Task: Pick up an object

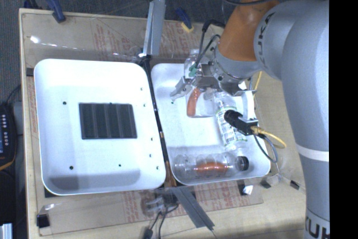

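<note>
The big grey arm with its orange band (246, 25) filled the right side of the frame, bent down into the right-hand white bin (168, 120). The pale wooden surface (84, 25) lay under everything, with faint red printing on its clear covering that was too small to read. On the left sat the larger shallow white bin (56, 120), which carried a dark ribbed rectangular panel (108, 120) at its middle.

The hand (197, 87) hung at the upper part of the right bin, and I could not tell whether it was parted or closed. An orange curved piece (192, 102) sat right beneath it, but whether it was gripped was not clear. Just right of centre in that bin lay a clear plastic bottle (226, 126), its label unreadable. Along the bin's lower edge lay a clear plastic tube with something orange-red inside (210, 165).

By my judgement the pick was at the grasp stage at best: nothing was plainly lifted clear, so securing and raising an object remained. White letters at the arm's base, bottom right, read "KU".
</note>
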Robot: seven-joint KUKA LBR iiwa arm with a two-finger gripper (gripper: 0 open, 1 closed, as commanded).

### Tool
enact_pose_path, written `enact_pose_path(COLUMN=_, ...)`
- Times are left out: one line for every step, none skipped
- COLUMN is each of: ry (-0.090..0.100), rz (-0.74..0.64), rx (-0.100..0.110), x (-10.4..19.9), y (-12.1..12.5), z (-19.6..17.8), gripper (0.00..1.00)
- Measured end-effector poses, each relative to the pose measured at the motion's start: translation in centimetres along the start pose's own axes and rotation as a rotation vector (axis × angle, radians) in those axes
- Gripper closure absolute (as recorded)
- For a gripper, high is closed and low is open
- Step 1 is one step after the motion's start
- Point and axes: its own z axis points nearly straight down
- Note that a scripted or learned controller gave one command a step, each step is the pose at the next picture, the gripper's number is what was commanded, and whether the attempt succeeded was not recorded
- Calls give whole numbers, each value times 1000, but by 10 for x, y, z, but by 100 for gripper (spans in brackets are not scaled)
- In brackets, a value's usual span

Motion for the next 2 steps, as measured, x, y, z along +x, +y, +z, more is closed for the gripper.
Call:
enact_pose_path(ry=-1, rz=38, rx=-1, x=-67, y=0, z=104, gripper=0)
enact_pose_path(ry=4, rz=-220, rx=-1, x=-89, y=-50, z=103, gripper=0)
